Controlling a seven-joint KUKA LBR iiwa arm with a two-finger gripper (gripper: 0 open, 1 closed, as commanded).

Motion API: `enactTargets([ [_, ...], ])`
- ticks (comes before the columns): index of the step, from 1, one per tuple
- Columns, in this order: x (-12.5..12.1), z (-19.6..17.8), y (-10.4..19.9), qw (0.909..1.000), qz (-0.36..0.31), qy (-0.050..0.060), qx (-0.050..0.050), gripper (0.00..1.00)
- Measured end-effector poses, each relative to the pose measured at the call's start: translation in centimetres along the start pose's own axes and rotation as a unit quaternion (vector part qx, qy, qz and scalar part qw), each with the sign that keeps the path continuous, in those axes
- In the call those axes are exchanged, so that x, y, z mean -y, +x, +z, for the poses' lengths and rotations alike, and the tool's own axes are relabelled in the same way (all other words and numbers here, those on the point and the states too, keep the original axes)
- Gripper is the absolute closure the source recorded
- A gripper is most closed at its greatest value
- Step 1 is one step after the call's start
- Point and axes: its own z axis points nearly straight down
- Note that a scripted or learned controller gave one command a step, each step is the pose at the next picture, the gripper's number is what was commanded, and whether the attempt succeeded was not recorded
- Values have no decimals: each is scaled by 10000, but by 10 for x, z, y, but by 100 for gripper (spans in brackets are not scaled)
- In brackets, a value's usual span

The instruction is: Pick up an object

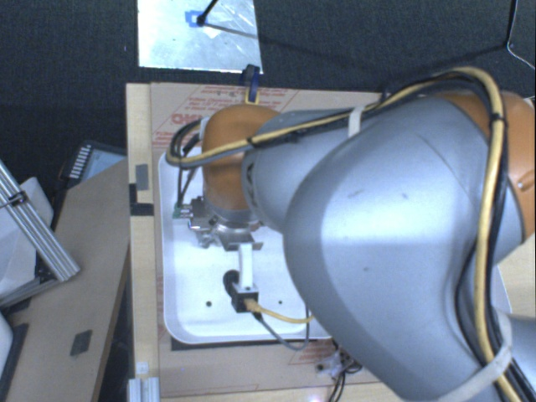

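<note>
Tool [219,231] being held low inside white bin [180,312]; open or closed cannot be told. Object being hidden by arm [402,224]. Descent-to-grasp step judged being done; next, closing on object and lifting being needed.

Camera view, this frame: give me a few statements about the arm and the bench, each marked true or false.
1. The arm comes in from the view's right and its wrist is over the white bin. True.
2. The band above the wrist is green. False: it is orange.
3. A shiny silver sheet lies on the dark ground beyond the bench's far edge. True.
4. The bin rests on a blue cloth. False: it rests on a pale brown board with red print.
5. A yellow cable runs along the arm. True.
</note>
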Motion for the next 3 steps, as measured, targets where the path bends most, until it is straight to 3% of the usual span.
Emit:
enactTargets([
  [1, 14, -28, 0, 10000, 5, -26, -7, 100],
  [3, 44, -163, 0, 10000, -13, -60, -18, 100],
])
